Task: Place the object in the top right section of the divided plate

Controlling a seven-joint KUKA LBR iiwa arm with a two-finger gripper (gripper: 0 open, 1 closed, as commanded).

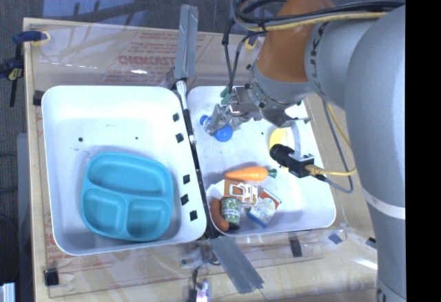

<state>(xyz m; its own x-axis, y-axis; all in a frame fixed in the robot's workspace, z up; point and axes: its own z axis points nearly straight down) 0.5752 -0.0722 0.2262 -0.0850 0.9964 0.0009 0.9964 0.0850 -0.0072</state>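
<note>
A: Where is the object?
B: A blue object (222, 133) is seen in the right bin (313, 200), at the end effector (218, 119), whose state cannot be told.
A: Advice?
B: It should be centred before lifting.

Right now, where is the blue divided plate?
In the camera view, the blue divided plate lies in the left bin, toward its near edge, across the middle wall from the carrot in the right bin.
</note>
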